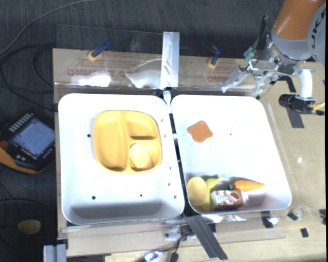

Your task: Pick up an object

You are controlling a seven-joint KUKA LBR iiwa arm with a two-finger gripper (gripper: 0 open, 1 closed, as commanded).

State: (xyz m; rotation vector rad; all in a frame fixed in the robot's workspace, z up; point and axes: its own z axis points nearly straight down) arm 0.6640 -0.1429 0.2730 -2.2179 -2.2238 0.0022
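Grey arm with orange band (298, 15) hanging over bench's far right corner, above right white bin's (268, 146) back rim. Two-finger metal gripper (250, 76) sitting there, nothing between its fingers; open or closed, cannot tell. Flat orange piece (199, 131) lying mid-bin. Carrot-shaped orange toy (249, 186), small brown-labelled bottle (227, 199), pale yellow rounded item (196, 190) crowding near edge. Yellow divided plastic tray (126, 140) resting in left white bin (76, 190).

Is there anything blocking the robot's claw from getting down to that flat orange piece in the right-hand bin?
Nothing visible does. The gripper hangs over the bench just past the right bin's far rim, and the flat orange piece lies alone on bare white floor. The carrot, bottle and yellow pieces crowd the bin's near edge, away from it.
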